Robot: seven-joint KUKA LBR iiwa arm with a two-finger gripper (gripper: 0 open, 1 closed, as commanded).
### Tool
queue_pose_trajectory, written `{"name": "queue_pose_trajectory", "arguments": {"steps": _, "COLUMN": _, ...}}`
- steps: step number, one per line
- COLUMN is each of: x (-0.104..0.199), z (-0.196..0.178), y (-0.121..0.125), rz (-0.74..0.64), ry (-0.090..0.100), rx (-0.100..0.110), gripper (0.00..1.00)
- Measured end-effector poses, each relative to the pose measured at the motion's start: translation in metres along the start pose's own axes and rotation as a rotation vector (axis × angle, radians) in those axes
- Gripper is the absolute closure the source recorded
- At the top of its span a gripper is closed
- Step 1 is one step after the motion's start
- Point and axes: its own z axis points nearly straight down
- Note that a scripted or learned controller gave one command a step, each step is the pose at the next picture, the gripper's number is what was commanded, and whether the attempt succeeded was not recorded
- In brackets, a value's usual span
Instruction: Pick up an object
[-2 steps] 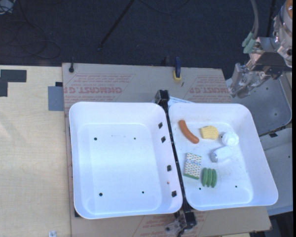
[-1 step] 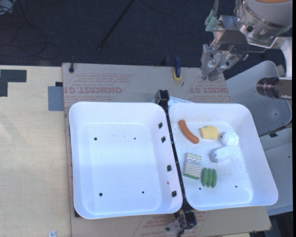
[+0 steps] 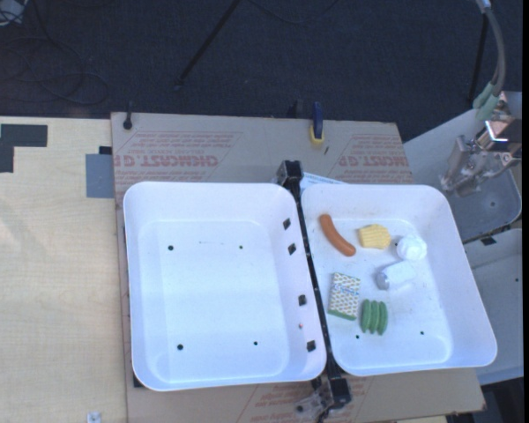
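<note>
Now, gripper (image 3: 476, 164): at the right of the frame, upper half, outside the right bin (image 3: 423, 346) and just beyond its upper right corner. It holds nothing that can be seen, and I cannot tell whether it is open or closed.
Nearest thing: white bottle (image 3: 409, 248), down and to the left of the gripper, in the upper right part of the right bin.
Next out: yellow block (image 3: 374, 236), just left of the bottle, and a small grey piece (image 3: 384, 278) below it. I cannot tell whether the grey piece touches the bottle.
Sausage (image 3: 337, 234): farther left, near the bin's left wall. Its long axis runs from upper left to lower right.
Checked pad (image 3: 344, 295): lower left of the cluster, lying flat, with a corner close to the green pods (image 3: 374, 316).
Green pods: lowest in the frame, long axis roughly up and down, farthest from the gripper.
Left bin (image 3: 212, 280): well apart from the gripper, at centre left.
Key relation: every candidate lies down and left of the gripper, so my guess is that the move must cross the bin's upper right rim and then descend.
Judged best target: the sausage or the pods, since each sits apart from its neighbours and offers a narrow width across its long axis.
</note>
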Motion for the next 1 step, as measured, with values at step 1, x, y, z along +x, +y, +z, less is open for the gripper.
{"name": "queue_pose_trajectory", "arguments": {"steps": 1, "x": 0.0388, "z": 0.001, "y": 0.0581, "rz": -0.012, "ry": 0.0, "rx": -0.003, "gripper": 1.0}}
